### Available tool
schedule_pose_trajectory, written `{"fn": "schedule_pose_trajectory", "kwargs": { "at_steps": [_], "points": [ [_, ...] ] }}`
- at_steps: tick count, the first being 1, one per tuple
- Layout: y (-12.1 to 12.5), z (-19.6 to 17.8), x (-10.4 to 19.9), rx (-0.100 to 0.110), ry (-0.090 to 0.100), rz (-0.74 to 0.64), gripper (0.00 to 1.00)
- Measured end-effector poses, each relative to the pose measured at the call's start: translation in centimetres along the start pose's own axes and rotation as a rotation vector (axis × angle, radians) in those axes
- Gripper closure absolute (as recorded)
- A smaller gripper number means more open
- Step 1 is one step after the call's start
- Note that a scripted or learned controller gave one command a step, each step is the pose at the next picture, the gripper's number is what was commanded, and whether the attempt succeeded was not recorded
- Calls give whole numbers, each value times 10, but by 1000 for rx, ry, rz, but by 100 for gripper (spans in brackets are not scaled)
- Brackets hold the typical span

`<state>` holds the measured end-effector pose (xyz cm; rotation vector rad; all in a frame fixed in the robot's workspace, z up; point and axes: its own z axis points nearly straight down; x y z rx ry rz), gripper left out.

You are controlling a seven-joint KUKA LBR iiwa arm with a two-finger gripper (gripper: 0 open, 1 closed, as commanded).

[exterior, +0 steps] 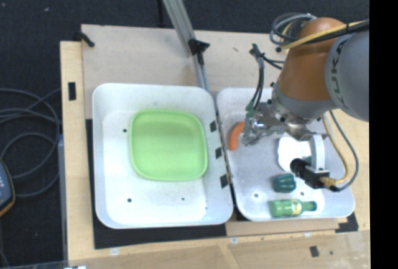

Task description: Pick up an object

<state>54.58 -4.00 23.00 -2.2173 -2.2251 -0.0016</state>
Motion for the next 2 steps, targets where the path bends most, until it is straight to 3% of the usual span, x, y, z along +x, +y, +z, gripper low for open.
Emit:
{"fn": "schedule_pose_trajectory", "kwargs": {
  "at_steps": [2],
  "points": [
    [-12,5,119,0,0,-1,100]
  ]
}}
